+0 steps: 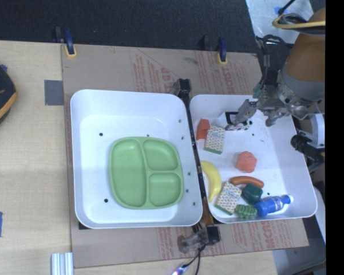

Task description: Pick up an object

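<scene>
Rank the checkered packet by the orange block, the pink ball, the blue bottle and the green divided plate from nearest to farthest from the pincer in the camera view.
From the pincer, at the right bin's back:
1. Checkered packet, just below-left of it, beside the orange block.
2. Pink ball, mid right bin.
3. Blue bottle, at the right bin's front edge.
4. Green divided plate, in the left bin.

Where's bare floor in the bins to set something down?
Left bin: a bare strip all round the green divided plate. Right bin: bare floor right of the pink ball; crowded around the banana and blue bottle.
</scene>
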### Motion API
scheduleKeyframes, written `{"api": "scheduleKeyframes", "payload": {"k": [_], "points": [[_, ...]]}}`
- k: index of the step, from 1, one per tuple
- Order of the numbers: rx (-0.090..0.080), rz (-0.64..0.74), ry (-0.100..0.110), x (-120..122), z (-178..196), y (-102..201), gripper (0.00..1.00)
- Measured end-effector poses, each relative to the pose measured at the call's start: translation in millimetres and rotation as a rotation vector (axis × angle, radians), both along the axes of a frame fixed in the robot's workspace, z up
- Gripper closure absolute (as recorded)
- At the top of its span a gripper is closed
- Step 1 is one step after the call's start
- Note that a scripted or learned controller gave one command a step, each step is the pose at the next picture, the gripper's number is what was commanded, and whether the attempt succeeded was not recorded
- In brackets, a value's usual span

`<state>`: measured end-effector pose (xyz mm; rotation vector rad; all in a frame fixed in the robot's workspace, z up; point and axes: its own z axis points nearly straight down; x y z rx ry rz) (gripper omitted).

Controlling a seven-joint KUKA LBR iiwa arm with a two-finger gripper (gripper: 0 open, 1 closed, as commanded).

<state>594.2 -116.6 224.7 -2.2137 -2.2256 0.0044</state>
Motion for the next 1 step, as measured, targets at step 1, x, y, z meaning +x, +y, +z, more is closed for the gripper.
{"api": "scheduleKeyframes", "payload": {"k": [1], "points": [[-0.001,-0.001,0.002,3.7,-77.2,-35.7,0.0]]}}
